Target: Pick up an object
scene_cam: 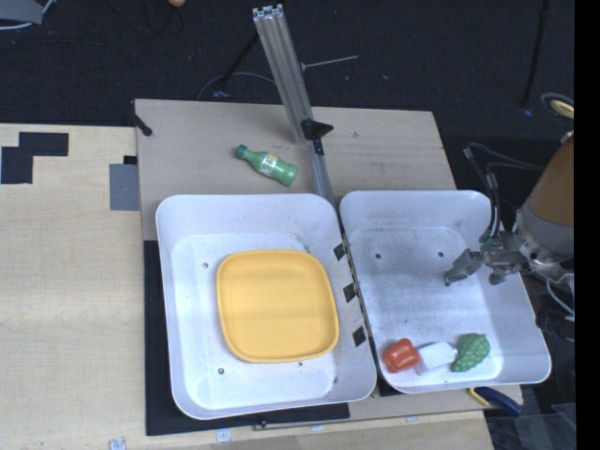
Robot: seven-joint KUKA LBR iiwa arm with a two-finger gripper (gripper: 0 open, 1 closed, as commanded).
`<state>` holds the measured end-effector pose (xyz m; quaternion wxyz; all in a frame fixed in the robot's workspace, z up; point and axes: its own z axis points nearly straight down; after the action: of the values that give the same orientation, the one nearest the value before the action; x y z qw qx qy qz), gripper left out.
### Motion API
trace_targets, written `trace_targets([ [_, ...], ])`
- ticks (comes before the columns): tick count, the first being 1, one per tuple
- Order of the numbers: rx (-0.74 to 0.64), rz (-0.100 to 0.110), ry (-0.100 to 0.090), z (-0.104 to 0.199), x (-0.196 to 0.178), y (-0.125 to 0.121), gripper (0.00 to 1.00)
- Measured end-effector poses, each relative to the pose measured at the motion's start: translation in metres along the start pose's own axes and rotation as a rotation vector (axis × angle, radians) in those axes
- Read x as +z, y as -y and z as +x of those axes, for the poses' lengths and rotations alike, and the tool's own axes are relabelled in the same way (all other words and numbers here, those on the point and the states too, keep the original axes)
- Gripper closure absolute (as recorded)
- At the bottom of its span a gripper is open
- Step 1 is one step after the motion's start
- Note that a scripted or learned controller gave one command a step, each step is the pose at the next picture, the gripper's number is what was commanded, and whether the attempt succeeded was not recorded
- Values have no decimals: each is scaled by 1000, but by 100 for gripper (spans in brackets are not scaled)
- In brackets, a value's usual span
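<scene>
**Gripper over the right bin, objects in the near corner**

The two-finger gripper (466, 270) at the end of the grey arm reaches in from the right and sits above the floor of the shallow white right-hand bin (412, 216), toward that bin's right wall. Its dark fingers point left across the bin floor, and nothing can be seen between them; whether they are spread or closed cannot be told from this angle.

Three small objects lie together in the near corner of the same bin, well apart from the gripper: a red-orange rounded toy like a pepper (401, 355), a small white block (436, 356) just beside it, and a green knobbly toy like a bunch of grapes (471, 352) touching the block's right end.

The shallow white left-hand bin (183, 228) holds a square yellow plastic plate with rounded corners (277, 305), lying flat near its middle.

Beyond the bins, on the light wooden bench (394, 143), a small green plastic bottle with a pale label (267, 165) lies on its side. A slim metal post (289, 68) slants upward from the bench behind the join of the two bins.
</scene>
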<state>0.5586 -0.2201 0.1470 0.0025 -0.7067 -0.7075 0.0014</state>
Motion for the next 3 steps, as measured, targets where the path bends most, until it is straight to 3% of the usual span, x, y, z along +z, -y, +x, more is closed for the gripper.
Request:
trace_targets([
  [1, 0, -1, 0, 1, 53, 1, 0],
  [2, 2, -5, 2, 0, 40, 0, 100],
  [3, 2, -10, 3, 2, -16, 8, 100],
])
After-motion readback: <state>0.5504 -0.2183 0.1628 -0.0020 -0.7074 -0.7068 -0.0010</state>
